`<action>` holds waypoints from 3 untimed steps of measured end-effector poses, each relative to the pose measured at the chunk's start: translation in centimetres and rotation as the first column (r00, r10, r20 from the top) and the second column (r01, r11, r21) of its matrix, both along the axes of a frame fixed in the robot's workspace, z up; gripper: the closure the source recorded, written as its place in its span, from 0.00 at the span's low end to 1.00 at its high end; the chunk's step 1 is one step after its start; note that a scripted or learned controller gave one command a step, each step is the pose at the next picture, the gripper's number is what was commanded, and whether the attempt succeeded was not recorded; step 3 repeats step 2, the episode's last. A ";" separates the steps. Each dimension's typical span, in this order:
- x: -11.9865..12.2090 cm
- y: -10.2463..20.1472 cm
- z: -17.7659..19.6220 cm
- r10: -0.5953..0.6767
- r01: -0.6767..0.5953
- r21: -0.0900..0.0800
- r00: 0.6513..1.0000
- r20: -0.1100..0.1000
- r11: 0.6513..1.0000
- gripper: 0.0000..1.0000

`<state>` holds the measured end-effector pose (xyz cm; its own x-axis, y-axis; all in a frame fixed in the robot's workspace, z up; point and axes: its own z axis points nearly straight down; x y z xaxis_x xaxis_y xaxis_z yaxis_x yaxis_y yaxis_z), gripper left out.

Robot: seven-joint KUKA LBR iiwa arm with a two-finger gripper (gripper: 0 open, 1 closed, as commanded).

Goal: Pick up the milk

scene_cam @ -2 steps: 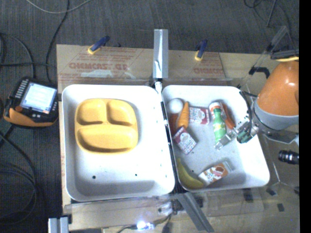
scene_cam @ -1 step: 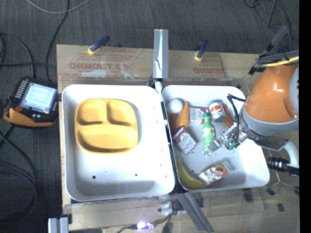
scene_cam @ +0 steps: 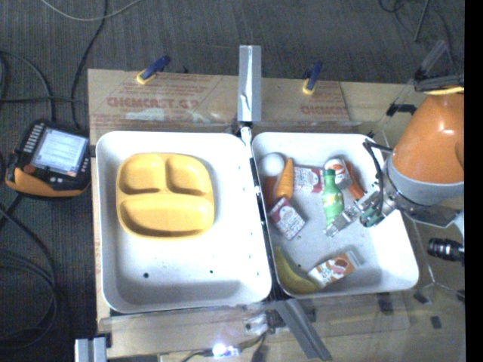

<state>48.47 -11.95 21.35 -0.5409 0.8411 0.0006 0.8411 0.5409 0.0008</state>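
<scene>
I am looking down on a surface (scene_cam: 106, 96) carrying two shallow white bins. The left bin (scene_cam: 113, 277) is holding a yellow divided plate (scene_cam: 166, 194). The right bin (scene_cam: 396, 270) is holding the clutter: a milk carton (scene_cam: 287, 219) lying flat near the centre-left, a second small carton (scene_cam: 308, 178) above it, an orange carrot (scene_cam: 284, 178), a white egg (scene_cam: 271, 163), a green bottle (scene_cam: 332, 194), a banana (scene_cam: 290, 276) along the lower wall and a small packet (scene_cam: 333, 268) beside it. The arm is reaching in from the right, its claw (scene_cam: 355, 213) hovering just right of the green bottle, well apart from the milk carton. I cannot tell whether the claw is spread or closed.
</scene>
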 end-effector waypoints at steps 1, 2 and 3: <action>0.0 1.1 0.3 0.063 -0.063 -0.004 0.998 -0.001 0.998 1.00; 0.0 1.1 0.3 0.063 -0.063 -0.004 0.998 0.000 0.998 0.00; 0.0 1.1 0.3 0.063 -0.063 -0.004 0.998 0.000 0.998 0.00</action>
